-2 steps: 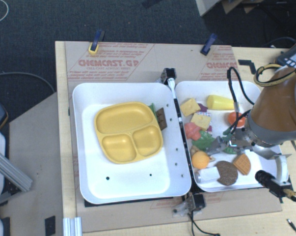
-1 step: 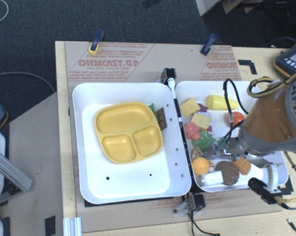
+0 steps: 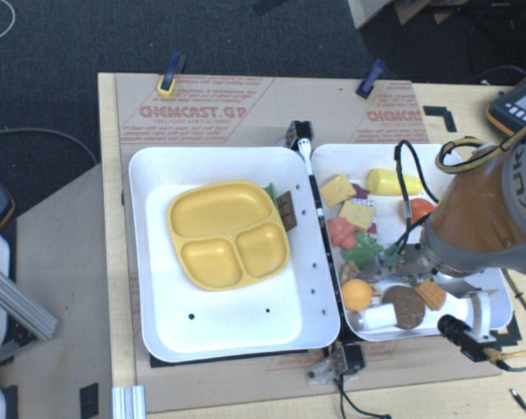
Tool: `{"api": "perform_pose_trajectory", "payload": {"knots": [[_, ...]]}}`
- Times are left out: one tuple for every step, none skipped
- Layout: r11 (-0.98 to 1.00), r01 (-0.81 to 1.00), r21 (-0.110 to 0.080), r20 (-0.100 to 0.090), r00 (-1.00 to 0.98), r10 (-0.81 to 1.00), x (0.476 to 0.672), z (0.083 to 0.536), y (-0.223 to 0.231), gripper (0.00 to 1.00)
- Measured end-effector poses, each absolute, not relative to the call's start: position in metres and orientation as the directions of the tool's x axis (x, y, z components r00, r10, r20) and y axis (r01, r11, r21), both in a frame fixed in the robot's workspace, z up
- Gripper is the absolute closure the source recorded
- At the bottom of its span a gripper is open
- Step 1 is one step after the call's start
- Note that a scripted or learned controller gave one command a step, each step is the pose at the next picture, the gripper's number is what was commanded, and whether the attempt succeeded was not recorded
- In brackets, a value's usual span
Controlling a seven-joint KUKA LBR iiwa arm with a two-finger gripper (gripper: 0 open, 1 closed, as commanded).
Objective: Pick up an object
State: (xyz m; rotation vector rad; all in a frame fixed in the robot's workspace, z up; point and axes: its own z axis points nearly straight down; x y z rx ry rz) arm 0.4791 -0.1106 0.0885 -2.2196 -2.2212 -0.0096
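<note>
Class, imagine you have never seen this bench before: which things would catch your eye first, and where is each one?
The big yellow divided plate stands out most, lying in the left white bin. Next comes the right bin, crowded with small colourful toy foods, such as an orange ball near its front-left corner. Over that bin's right side looms the robot arm, reaching in from the right.

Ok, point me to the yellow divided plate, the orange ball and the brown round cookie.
yellow divided plate (image 3: pixel 221 206): camera view, its large upper compartment.
orange ball (image 3: pixel 357 295): camera view, its top.
brown round cookie (image 3: pixel 407 305): camera view, its middle.
</note>
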Motion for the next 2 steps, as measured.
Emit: {"api": "perform_pose_trajectory", "payload": {"knots": [[0.002,1.000,0.016,0.005,-0.002,1.000,0.483,0.102,-0.109,1.00],[0.002,1.000,0.005,-0.002,-0.002,1.000,0.478,0.159,-0.102,1.00]]}}
